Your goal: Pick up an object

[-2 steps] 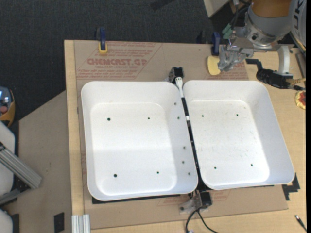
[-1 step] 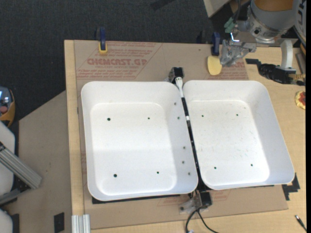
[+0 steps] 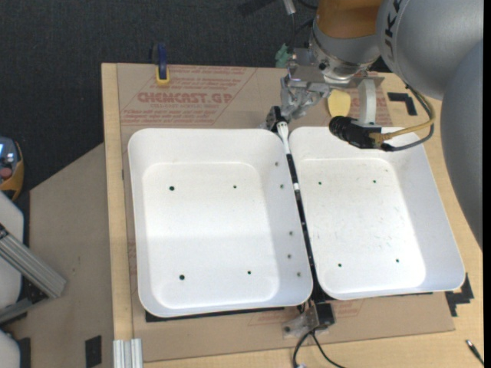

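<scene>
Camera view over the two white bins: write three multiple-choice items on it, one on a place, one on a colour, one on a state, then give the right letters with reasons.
1. Where is the gripper?
A. Above the far edge of the bins, near the seam between them
B. Low over the near left corner of the left bin
C. Off the bench on the left

2. What colour is the clamp at the far edge of the board?
A. Red and white
B. Blue and yellow
C. Green

3. What is the state of the floor of the left bin?
A. Piled with toys
B. Half filled with water
C. Bare white, marked by four dark dots

Answers:
1 A: the gripper hangs by the far rims where the bins meet.
2 B: a blue handle sits over a yellow foot.
3 C: four small dots mark the white floor.
</scene>
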You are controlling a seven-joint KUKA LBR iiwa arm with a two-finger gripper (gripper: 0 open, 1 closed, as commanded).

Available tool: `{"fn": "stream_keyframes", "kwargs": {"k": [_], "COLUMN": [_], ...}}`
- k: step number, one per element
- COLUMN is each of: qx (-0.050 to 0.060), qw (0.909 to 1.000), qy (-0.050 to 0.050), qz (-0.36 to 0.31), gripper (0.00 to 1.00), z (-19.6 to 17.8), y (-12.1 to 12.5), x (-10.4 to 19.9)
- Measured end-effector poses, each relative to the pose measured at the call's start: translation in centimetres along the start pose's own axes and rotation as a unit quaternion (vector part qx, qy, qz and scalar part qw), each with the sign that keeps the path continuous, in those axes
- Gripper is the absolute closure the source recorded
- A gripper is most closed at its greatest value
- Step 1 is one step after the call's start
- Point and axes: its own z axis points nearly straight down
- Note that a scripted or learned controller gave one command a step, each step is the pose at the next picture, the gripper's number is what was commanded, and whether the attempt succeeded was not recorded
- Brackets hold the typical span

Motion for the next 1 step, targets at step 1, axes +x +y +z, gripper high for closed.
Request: {"fn": "stream_keyframes", "kwargs": {"k": [1], "qx": [-0.006], "qw": [1.0], "qy": [-0.002], "qz": [0.006], "gripper": [1.0], "z": [-6.51], "y": [0.08], "x": [-2.92]}}
